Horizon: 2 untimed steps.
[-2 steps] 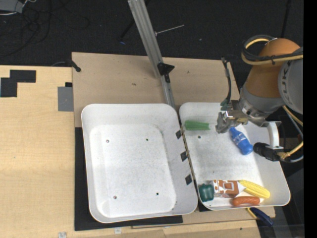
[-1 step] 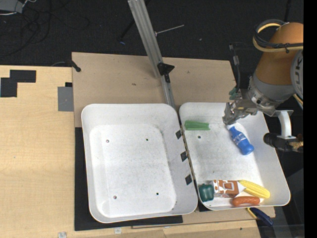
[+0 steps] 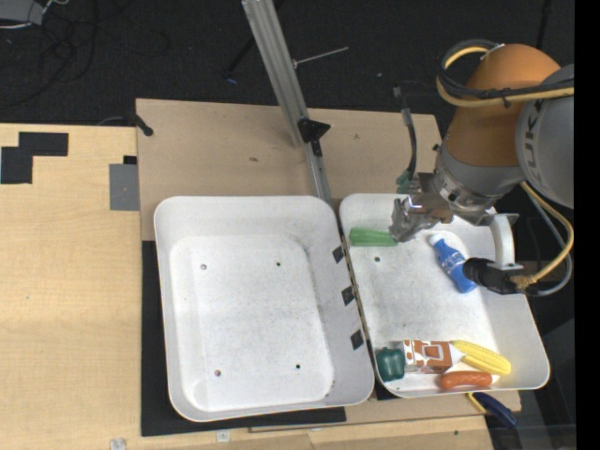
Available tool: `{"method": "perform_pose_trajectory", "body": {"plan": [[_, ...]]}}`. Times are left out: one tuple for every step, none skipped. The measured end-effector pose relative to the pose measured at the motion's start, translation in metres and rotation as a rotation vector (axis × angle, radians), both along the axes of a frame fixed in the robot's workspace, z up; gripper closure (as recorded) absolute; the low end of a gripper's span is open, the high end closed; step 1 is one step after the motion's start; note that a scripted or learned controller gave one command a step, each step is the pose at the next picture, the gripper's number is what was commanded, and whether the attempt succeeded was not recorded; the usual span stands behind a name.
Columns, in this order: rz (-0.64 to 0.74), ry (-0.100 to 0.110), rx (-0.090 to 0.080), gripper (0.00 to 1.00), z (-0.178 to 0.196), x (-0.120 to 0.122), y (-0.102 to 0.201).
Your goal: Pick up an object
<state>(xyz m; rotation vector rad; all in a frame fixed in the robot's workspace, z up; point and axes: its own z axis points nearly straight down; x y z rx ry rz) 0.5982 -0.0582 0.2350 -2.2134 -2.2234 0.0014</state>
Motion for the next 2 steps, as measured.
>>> {"method": "perform_pose_trajectory", "body": {"plan": [[0.0,-0.002,0.0,1.0,0.006,0.004,0.048],[0.0,0.002,0.0,1.0,-0.005,-0.004,0.104]]}}
